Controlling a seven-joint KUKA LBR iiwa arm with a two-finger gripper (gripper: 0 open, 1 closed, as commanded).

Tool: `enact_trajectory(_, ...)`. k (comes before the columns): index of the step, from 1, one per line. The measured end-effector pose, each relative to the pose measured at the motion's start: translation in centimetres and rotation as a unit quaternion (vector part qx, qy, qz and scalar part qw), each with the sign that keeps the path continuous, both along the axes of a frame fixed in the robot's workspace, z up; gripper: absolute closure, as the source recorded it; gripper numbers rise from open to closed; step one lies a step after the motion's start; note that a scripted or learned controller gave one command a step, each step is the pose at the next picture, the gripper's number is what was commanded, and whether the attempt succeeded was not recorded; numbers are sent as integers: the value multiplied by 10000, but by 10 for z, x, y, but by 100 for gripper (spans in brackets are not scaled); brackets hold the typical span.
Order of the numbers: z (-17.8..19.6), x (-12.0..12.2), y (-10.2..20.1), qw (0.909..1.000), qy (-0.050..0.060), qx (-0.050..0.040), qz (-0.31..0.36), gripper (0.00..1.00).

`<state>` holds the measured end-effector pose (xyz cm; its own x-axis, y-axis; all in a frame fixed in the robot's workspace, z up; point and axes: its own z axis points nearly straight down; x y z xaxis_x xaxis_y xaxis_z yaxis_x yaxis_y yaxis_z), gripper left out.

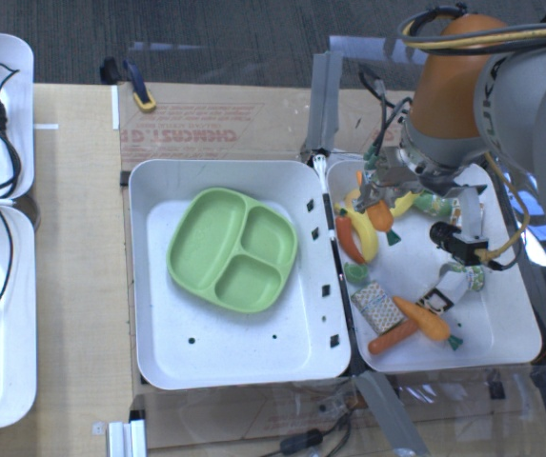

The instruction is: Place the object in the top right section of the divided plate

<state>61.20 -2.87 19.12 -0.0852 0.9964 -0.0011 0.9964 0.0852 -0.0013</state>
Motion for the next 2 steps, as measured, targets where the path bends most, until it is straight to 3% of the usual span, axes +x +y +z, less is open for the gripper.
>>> enact_trajectory(1, 0, 0, 0, 10000, 1, 0, 0, 0)
enact_trajectory(2, 9, 0, -1, 10000, 2, -6, 6, 100)
